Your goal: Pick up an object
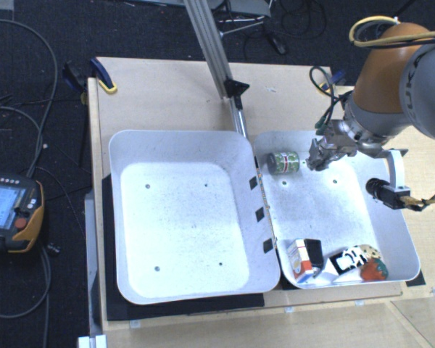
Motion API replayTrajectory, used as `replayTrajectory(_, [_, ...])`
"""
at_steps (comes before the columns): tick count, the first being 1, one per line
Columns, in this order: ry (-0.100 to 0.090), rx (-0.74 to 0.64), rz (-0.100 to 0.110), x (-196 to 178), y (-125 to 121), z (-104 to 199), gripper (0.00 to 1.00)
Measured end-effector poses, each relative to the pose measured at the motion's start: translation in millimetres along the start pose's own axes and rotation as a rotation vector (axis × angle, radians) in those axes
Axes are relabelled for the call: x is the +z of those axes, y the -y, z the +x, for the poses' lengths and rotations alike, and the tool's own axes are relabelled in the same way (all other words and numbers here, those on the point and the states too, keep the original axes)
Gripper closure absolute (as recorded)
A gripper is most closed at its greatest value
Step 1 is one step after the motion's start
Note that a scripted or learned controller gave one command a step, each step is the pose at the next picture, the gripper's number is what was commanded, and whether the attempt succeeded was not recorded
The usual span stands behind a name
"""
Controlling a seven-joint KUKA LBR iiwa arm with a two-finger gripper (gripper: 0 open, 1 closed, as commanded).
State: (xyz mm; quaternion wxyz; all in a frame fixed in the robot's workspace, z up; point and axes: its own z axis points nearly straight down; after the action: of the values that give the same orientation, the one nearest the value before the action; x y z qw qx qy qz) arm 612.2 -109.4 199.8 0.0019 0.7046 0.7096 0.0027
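I'm on approach: the gripper (317, 159) hangs beside the green can (283, 162), at its three o'clock. I cannot tell its state. Next, I'd centre over the can.

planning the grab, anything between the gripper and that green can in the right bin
Nothing: in the camera view only bare white bin floor separates the gripper from the green can, which lies on its side just beside it.

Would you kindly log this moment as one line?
gripper: above right bin, beside green can | can: lying on side | nothing lifted
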Motion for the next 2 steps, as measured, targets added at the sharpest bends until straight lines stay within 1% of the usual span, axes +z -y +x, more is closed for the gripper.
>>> replayTrajectory(1, [-0.001, 0.001, 0.007, 12, -3, 77, 1.0])
replayTrajectory(2, [0.003, 0.012, 0.003, -31, 65, 15, 1.0])
